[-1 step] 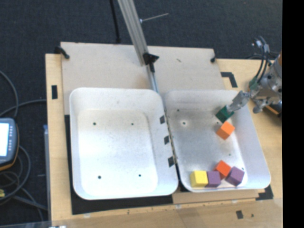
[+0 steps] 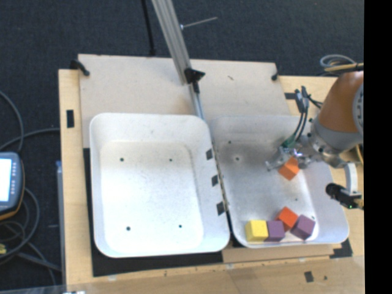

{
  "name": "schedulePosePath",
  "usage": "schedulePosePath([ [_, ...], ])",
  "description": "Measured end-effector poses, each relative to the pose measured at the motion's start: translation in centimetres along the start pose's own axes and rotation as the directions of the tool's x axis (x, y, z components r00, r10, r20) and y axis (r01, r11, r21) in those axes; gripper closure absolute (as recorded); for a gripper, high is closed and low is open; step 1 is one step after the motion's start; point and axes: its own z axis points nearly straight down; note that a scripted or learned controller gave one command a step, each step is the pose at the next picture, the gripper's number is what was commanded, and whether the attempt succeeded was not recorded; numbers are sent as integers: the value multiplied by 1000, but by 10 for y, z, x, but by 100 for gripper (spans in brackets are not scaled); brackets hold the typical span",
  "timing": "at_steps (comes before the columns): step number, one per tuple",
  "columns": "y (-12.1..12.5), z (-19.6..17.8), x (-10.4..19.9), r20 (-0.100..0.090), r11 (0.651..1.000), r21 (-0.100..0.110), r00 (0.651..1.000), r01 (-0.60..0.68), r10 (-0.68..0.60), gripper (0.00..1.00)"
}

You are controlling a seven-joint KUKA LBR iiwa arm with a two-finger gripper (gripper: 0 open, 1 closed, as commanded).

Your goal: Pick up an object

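Orange cube (image 2: 289, 169) sits just under the gripper (image 2: 286, 157) in the right bin (image 2: 245, 164), upper right area of the bin floor, tilted on a corner rather than flat. It looks to be between the gripper fingers, touching them, but the view is too coarse to confirm; can't tell if the gripper is open or closed on it.

Arm (image 2: 340, 112) comes in from the right edge, orange band above the wrist, cable bundle looping off it toward the gripper.

Four more blocks cluster along the near wall of the right bin: yellow cube (image 2: 257, 229) furthest left, purple cube (image 2: 275, 230) touching it, second orange cube (image 2: 287, 216) just behind those, another purple cube (image 2: 302, 226) at the right end. All well apart from the gripper.

Left bin (image 2: 153, 182) sits beside the right one, rims touching or nearly so, speckled white floor. Both bins rest on the tan bench (image 2: 141, 81).

Aluminium extrusion post (image 2: 171, 32) slants up from the seam between the bins at the far side. Handheld pendant with a lit screen (image 2: 9, 182) at the left edge on the dark carpet, cables trailing from it.
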Motion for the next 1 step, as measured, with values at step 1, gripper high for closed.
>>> schedulePosePath([
  [1, 43, 8, -9, 4, 1000, -18, 1000, 2, -2, 0],
])
